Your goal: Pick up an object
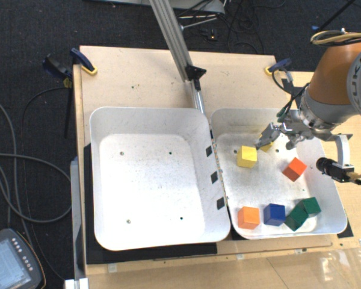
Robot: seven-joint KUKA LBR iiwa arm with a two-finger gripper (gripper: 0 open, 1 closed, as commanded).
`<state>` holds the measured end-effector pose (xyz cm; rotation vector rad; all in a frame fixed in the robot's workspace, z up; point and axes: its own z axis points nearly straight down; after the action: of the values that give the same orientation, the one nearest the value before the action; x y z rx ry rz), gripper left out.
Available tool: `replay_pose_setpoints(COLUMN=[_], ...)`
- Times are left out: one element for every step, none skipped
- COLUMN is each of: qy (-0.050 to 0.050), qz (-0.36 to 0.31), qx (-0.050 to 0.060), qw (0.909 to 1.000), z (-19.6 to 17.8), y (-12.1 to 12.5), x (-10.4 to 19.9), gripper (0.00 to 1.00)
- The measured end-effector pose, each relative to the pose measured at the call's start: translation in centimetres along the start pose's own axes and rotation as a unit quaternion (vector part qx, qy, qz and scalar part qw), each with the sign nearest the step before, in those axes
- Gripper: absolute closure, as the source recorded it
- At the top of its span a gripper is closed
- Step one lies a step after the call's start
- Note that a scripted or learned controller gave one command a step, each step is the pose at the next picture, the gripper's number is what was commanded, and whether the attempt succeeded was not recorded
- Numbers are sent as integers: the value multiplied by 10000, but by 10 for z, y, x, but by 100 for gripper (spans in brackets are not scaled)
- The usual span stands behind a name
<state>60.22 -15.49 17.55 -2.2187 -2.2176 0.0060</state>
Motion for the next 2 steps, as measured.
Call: replay_pose_setpoints(qy=[3,-11], qz=[3,-1], qx=[-36,-70], qw=[10000,10000], z=[51,37], y=[11,12], x=[-3,-3], gripper=[0,100])
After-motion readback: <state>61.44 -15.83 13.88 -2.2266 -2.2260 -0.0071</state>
